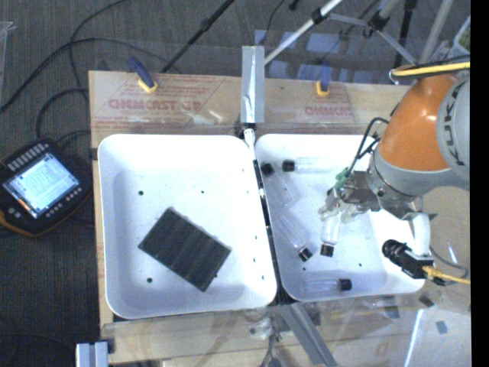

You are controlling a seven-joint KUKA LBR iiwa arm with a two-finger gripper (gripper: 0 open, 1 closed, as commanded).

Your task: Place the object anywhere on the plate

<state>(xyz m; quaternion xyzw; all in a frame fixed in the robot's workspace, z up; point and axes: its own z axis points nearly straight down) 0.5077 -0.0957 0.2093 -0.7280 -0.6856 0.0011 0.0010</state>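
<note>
A dark ribbed rectangular plate [184, 248] lies tilted on the floor of the left bin [122, 159]. Several clear tubes with black caps lie in the right bin [367, 144]. My gripper [337, 209] hangs low over the middle of the right bin, under the orange band of the arm [416, 132]. One clear tube [329, 234] with its black cap [327, 249] at the near end sits directly below the gripper, touching or nearly touching it. Whether that tube is held or lying on the bin floor is unclear.
Other capped tubes lie in the right bin: one at the back [304, 164], one near the front wall [328, 285], and a cap by the divider [267, 169]. Another cap [303, 254] sits left of the gripper. A handheld pendant [40, 186] rests left of the bench.
</note>
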